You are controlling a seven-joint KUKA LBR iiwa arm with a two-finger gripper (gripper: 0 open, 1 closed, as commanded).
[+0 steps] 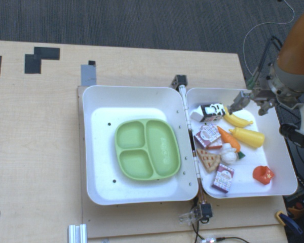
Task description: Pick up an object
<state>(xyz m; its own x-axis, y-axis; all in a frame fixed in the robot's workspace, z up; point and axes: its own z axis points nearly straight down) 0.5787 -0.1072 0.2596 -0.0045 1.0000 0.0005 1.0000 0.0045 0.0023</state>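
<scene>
The right bin (pixel 283 186) holds several toy foods. Among them are a banana (pixel 237 119), a yellow corn-like piece (pixel 248 136), a carrot (pixel 228 137), a black-and-white item (pixel 213 110), a red tomato-like piece (pixel 262 174), a pizza slice (pixel 209 161) and two small packets (pixel 223 178). My gripper (pixel 252 104) hangs over the bin's back right part, just behind the banana. Its two grey fingers (pixel 238 101) are spread apart, open, with nothing between them.
The left bin (pixel 91 135) carries a green divided plate (pixel 147 149). A clamp (pixel 180 81) sits at the back where the bins meet. Cables (pixel 202 214) lie at the front. Wooden bench top spreads to the left.
</scene>
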